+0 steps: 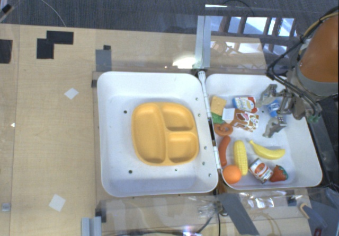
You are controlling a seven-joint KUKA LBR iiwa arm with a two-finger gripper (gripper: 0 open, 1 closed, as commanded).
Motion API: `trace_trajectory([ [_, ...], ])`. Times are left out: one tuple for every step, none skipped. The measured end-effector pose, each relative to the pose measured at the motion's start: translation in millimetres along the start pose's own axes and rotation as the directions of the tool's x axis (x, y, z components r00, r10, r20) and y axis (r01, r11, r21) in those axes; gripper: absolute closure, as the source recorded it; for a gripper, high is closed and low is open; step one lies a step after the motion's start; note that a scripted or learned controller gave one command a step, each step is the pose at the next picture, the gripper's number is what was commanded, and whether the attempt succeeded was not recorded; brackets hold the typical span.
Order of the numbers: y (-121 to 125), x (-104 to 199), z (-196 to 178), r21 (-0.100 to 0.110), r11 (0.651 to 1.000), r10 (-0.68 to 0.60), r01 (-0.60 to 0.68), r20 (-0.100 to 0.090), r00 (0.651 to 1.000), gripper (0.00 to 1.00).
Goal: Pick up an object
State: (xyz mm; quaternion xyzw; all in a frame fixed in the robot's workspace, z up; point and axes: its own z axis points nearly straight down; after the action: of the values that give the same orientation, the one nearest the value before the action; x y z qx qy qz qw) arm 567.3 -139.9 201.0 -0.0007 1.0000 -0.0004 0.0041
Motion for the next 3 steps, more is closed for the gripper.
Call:
trace_trajectory([
  [-67.5,24.0,106.4,0.000,0.993,0.122,-0.122,-0.009,0.993,0.00],
  [-36.5,-27.7,111.9,0.002,0.999,-0.040,0.040,0.006,0.999,0.00],
  [-65.6,-22.8,73.0,0.001,0.991,0.137,-0.137,0.004,0.991,0.00],
])
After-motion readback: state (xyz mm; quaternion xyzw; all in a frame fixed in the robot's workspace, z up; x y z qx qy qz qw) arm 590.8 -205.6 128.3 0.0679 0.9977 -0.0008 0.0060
